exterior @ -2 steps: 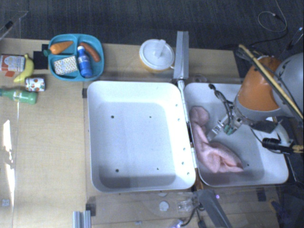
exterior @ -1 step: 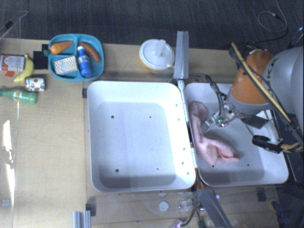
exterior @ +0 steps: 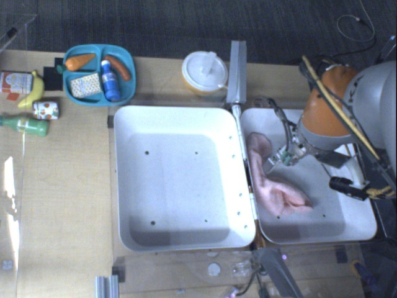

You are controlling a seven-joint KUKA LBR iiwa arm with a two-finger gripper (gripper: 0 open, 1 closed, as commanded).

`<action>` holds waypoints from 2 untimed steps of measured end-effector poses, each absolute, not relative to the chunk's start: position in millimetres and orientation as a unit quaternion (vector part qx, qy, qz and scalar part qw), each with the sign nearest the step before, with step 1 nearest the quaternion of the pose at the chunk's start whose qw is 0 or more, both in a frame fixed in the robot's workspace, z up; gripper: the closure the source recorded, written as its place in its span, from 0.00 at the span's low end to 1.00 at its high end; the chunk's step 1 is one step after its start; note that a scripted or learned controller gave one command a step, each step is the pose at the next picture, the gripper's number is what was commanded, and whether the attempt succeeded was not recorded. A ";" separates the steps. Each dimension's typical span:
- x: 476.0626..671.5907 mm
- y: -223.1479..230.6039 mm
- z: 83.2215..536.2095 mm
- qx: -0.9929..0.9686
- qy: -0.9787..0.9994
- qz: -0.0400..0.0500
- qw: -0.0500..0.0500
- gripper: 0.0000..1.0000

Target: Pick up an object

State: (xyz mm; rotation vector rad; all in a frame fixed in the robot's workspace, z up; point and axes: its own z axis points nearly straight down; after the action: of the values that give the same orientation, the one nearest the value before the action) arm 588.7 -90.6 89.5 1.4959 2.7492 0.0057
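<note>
- A pink cloth (exterior: 273, 182) lies crumpled in the right bin (exterior: 353, 225), on the side of the gripper (exterior: 280, 156) that faces the other bin.
- Its long axis runs along the wall shared by the two bins: one narrow end sits beyond the gripper toward the far rim, and the wider, bunched end spreads below the gripper toward the near rim.
- The gripper hangs over the cloth's upper half, its tip just at the fabric's edge; whether it touches the cloth cannot be told.
- The gripper's state cannot be made out at this size, and no fabric shows as pinched in it.
- Across the shared wall from the gripper is the left bin (exterior: 180, 179).
- Beyond the gripper, past the far rims, stand a grey upright post (exterior: 237, 73) and a white lidded cup (exterior: 205, 71).
- Well away from the tool, beyond the left bin, a blue divided tray (exterior: 127, 82) holds toy food, with a banana (exterior: 34, 90), a small can (exterior: 45, 110) and a green bottle (exterior: 25, 125) beside it on the bench (exterior: 62, 216).
- The arm (exterior: 372, 110) comes in behind the gripper, its orange band (exterior: 325, 107) directly above the wrist, tilted down toward the cloth.
- Dark cables (exterior: 350, 188) run close by the wrist.
</note>
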 end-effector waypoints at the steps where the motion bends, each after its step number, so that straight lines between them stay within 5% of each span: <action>1: 498.3 -109.0 119.1 0.544 0.839 0.001 0.001 0.00; 2: 525.5 -92.0 91.2 0.515 0.857 0.002 0.006 0.00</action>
State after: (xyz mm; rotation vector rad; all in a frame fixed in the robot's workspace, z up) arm 525.5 -92.0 91.2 1.6123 2.6816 0.0076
